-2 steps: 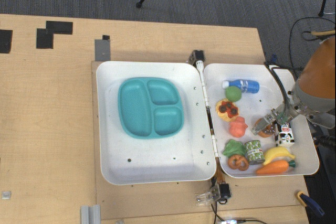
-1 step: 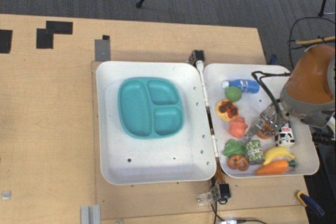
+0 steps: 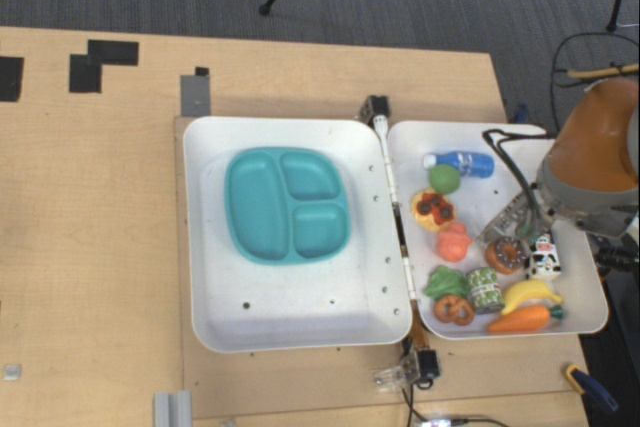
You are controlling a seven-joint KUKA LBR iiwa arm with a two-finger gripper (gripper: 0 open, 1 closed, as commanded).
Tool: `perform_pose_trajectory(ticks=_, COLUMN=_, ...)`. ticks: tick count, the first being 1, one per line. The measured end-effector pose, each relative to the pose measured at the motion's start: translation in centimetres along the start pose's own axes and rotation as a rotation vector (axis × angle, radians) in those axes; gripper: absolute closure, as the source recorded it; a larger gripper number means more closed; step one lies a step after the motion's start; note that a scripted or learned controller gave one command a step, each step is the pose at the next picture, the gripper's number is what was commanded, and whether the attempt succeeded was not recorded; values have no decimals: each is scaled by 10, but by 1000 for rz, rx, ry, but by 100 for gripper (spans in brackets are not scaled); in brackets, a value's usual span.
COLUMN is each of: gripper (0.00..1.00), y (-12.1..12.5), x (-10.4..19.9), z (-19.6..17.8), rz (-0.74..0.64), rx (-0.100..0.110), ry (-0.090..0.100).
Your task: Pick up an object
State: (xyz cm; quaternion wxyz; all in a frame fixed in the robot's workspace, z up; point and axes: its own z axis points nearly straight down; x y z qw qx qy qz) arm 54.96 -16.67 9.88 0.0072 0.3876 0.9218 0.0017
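White plastic is forming the 2 shallow bins that are sitting side by side on the pale wooden bench (image 3: 90, 245). The left bin (image 3: 290, 315) is holding a teal divided plate (image 3: 288, 205) with 3 compartments, lying flat towards the bin's upper middle. The right bin (image 3: 590, 310) is carrying a cluster of small toy foods. A blue bottle (image 3: 462, 163) is lying on its side near the top, with a green ball-like fruit (image 3: 445, 179) just below it. Under that, a yellow piece with a red and dark top (image 3: 433, 210) is sitting just above a pink-orange rounded piece (image 3: 453, 242). Along the lower edge, a green leafy item (image 3: 441, 281) is touching a round red and orange piece (image 3: 455, 309), a green and white patterned block (image 3: 485, 290) is sitting beside them, and a yellow banana (image 3: 530, 293) is lying just above an orange carrot (image 3: 522, 319). A small black and white cow-like figure (image 3: 544, 260) is standing near the bin's right side, next to a brown round item (image 3: 507, 256).

The grey arm with its orange band (image 3: 600, 150) is reaching in from the right over the right bin. The gripper (image 3: 512, 227) is pointing down and left, just above the brown round item and close to the pink-orange piece. Whether its fingers are apart or together cannot be told at this slant, and nothing is visibly clamped between them. A black cable (image 3: 515, 165) is looping from the arm across the bin's upper right.
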Motion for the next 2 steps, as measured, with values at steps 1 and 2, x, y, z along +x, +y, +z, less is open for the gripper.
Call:
perform_pose_trajectory(ticks=1, gripper=100, y=18, x=43, z=-62, rz=331, rx=7, ry=7)
perform_pose_trajectory(ticks=2, gripper=100, y=18, x=89, z=-92, rz=407, rx=9, ry=9)
